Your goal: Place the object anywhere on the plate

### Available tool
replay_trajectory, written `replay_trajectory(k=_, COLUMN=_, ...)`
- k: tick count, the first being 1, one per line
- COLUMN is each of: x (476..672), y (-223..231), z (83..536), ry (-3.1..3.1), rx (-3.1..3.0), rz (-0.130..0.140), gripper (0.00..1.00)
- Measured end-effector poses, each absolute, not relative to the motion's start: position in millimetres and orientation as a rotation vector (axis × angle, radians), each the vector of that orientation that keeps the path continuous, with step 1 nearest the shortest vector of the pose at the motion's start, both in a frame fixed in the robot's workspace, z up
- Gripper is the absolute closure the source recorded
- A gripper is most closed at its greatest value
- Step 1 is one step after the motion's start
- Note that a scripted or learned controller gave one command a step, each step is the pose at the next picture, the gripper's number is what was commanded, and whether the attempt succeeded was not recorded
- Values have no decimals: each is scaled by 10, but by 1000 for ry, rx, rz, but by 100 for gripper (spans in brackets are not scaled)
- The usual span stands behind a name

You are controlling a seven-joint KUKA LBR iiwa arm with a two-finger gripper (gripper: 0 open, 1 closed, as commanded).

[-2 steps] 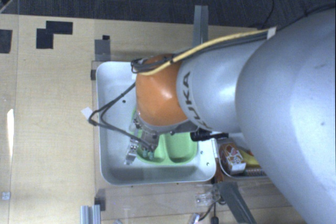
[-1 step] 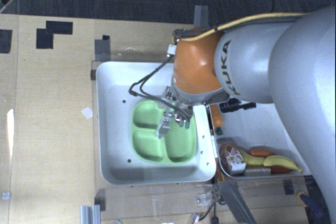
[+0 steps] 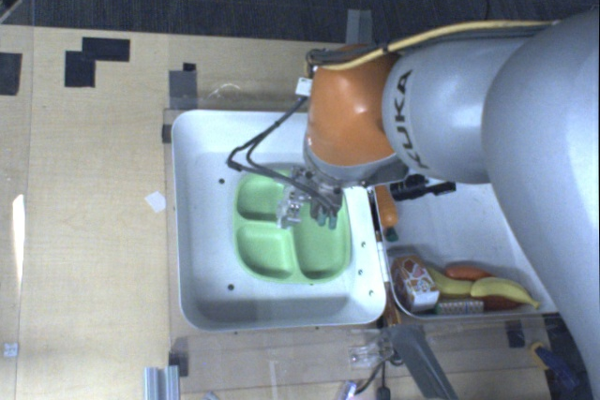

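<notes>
The grey KUKA arm (image 3: 487,108) with its orange band (image 3: 349,112) sits closest to the lens and covers the upper right of the view. It extends over the left shallow white bin (image 3: 202,229). A light green sectioned plastic plate (image 3: 272,248) lies flat in that bin. The two-finger gripper (image 3: 307,209) hangs over the plate's upper middle; whether anything sits between its parts cannot be told. The right white bin (image 3: 441,220), largely hidden by the arm, holds a yellow banana (image 3: 502,289), a red elongated item (image 3: 466,273), a brown-and-white packet (image 3: 416,281) and an orange piece (image 3: 387,213). A black cable (image 3: 258,150) loops beside the wrist.
</notes>
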State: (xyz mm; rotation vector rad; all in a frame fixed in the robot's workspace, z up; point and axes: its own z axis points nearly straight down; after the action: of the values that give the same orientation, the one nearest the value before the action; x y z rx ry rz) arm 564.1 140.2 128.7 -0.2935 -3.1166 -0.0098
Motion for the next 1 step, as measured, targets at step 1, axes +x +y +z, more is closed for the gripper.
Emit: replay_trajectory(k=1, x=4975, y=992, z=1828, ry=-3139, rx=-171, rz=-2, gripper=100)
